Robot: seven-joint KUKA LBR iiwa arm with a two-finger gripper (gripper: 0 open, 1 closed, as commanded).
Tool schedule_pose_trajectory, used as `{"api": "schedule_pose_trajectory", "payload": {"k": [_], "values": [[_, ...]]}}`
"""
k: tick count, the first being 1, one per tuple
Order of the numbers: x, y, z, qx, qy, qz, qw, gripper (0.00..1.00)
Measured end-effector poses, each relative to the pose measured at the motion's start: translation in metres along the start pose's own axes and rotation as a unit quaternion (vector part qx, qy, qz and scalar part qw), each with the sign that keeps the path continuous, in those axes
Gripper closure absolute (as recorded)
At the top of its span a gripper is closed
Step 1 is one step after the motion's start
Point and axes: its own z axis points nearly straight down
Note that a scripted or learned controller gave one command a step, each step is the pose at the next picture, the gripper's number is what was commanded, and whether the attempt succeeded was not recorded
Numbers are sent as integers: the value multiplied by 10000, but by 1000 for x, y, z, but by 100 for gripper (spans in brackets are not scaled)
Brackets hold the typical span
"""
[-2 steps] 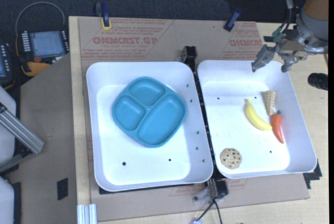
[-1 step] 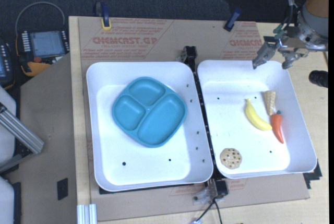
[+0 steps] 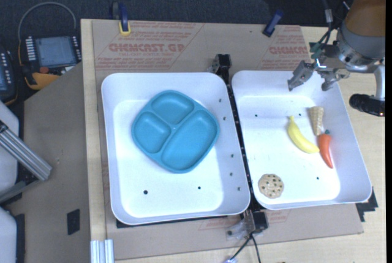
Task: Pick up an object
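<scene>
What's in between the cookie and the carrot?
Nothing. In the camera view, just bare white bin floor lies between the cookie and the carrot; the banana sits higher up.

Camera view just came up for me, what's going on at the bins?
The arm's gripper hangs open over the far edge of the right bin, holding nothing. In that bin lie a banana, a carrot, a cone and a cookie. A blue divided plate sits in the left bin.

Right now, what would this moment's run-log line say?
gripper: open, above right bin's far edge, holding nothing | right bin: banana, carrot, cone, cookie | left bin: blue plate
</scene>
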Motion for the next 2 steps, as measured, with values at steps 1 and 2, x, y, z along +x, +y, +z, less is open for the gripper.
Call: {"api": "schedule_pose_trajectory", "payload": {"k": [1,2], "values": [[-1,-5,63,4,2,0,10000,0],[1,2,109,-4,1,-10,10000,0]]}}
